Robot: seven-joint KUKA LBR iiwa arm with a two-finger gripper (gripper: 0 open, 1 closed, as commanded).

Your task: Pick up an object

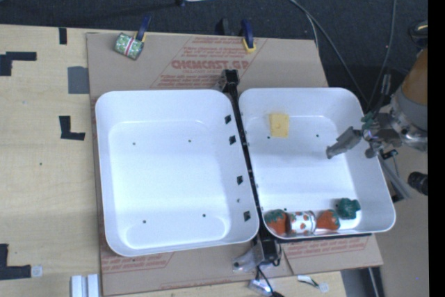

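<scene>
I'm reading this as the approach step, nothing picked yet. The gripper (345, 142) sits over the right side of the right bin (327, 95), hanging clear of the floor as far as I can judge, with nothing visible between its fingers; whether the hand is released or clenched I cannot tell from this slanted view (the tip is just a grey blur against white). Candidates are all in that bin: a yellow block (279, 125) lying flat near the far wall, well apart from the gripper, and a row crowded along the near wall, namely a red and green piece (277, 221), a white and red patterned can (302, 222), an orange piece (327, 220) and a green-topped white piece (347, 209), each touching or just beside its neighbour. My call: the yellow block is the cleaner target since it lies alone with room on every side. The next move needs a traverse toward the divider (240, 149), fingers spread wider than the block, then a straight descent. The near-wall cluster risks a jam against the rim.
</scene>
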